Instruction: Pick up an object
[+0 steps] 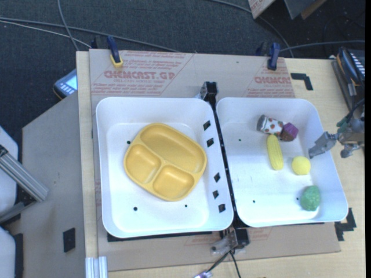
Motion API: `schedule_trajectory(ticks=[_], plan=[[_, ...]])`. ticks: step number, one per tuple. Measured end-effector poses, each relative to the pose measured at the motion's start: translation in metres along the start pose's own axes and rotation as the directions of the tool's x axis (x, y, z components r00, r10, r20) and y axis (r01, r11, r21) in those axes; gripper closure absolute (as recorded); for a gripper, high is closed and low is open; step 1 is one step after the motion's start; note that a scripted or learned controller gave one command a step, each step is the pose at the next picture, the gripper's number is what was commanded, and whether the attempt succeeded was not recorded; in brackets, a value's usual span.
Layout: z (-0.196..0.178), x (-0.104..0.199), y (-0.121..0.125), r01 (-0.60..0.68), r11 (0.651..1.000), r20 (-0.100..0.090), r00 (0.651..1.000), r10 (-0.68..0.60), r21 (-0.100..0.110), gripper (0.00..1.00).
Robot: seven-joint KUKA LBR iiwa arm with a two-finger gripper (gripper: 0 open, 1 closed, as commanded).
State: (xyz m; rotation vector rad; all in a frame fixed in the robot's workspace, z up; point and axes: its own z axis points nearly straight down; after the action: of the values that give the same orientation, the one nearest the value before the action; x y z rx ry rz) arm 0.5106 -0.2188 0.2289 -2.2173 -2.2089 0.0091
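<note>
My claw [336, 142] sits at the right rim of the right bin [243, 213], above the bin's edge. I cannot tell its state; nothing shows between its tips.

Contents of the right bin:
- a small toy can [269, 124], lying on its side near the back, touching a purple piece [289, 131];
- a yellow corn cob [275, 152], lengthwise, just in front of these;
- a yellow ball [301, 165], beside the cob and nearest my claw;
- a green lump [311, 197], near the front right corner.

The left bin [110, 207] holds a yellow divided plate [165, 161]. Both bins rest on the bench [81, 172].
</note>
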Motion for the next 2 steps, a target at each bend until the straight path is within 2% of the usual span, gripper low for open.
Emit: schedule_trajectory(ticks=[1,2], plan=[[-0.006,0.000,0.003,0.004,1.000,0.004,1.000,-0.004,-0.012,0.00],[0.036,0.004,0.004,0.004,1.000,0.001,1.000,-0.004,-0.008,0.00]])
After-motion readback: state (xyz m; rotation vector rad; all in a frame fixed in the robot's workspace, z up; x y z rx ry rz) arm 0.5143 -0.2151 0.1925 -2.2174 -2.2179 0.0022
